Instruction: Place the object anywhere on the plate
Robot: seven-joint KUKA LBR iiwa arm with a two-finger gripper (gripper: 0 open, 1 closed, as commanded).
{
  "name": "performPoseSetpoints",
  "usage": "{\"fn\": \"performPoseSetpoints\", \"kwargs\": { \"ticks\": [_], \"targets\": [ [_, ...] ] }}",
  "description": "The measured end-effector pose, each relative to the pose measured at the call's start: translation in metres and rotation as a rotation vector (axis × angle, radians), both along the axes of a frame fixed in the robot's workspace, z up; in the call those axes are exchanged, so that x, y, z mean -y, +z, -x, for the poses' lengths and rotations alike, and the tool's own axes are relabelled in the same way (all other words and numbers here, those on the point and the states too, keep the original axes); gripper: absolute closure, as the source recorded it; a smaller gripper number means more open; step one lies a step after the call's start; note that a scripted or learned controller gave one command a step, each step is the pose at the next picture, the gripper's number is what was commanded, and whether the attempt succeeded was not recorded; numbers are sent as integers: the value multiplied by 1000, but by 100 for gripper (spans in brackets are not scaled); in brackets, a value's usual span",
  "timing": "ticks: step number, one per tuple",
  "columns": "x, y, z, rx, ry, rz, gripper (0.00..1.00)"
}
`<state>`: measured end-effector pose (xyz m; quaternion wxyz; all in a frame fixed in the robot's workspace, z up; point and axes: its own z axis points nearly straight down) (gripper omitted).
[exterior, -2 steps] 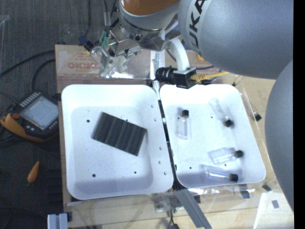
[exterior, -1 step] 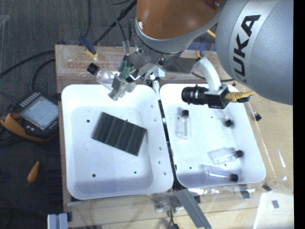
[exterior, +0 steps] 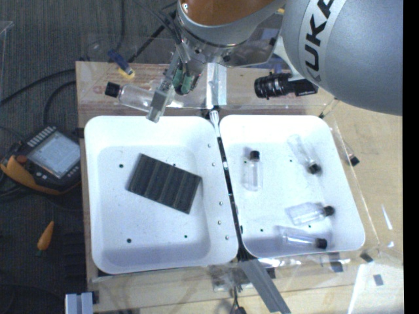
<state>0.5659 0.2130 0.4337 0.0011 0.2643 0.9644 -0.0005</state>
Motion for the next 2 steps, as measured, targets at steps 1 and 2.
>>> {"fn": "performPoseSetpoints", "kwargs": {
  "ticks": [1, 2],
  "targets": [
    [-19, -181, -62, -4, 83, 0, 100],
    [-21, -86, 15, 0, 480, -3, 100]
  ]
}}
